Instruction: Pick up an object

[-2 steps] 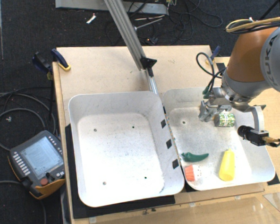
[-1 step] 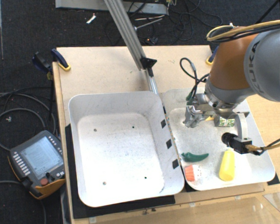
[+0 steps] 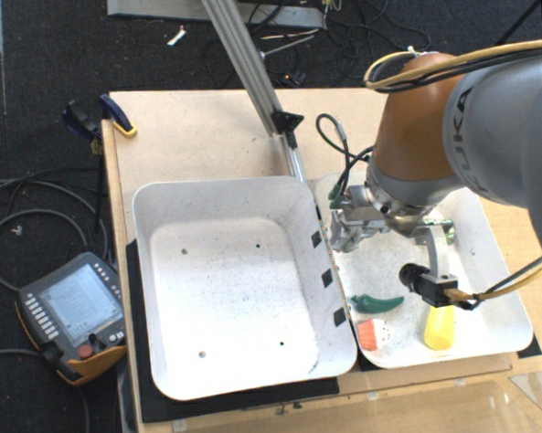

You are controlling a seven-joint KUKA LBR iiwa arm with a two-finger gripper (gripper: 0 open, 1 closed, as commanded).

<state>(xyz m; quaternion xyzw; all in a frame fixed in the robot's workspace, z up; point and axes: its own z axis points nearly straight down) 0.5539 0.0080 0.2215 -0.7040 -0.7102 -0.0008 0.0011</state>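
Note:
My gripper [image 3: 387,234] hangs over the back half of the right bin [image 3: 495,284], under the arm's orange band and grey wrist. Below it on the bin floor lie a green curved object [image 3: 378,301], a small red and white object [image 3: 367,335] and a yellow object [image 3: 440,329]. A black part [image 3: 422,282] with a cable sits just above the yellow object, and I cannot tell whether it belongs to the arm. Nothing visibly hangs from the gripper.
The left bin [image 3: 155,264] is a large white tray with only small specks on its floor. An aluminium post [image 3: 248,66] slants across the back of the bench. A teach pendant [image 3: 71,315] lies on the floor to the left.

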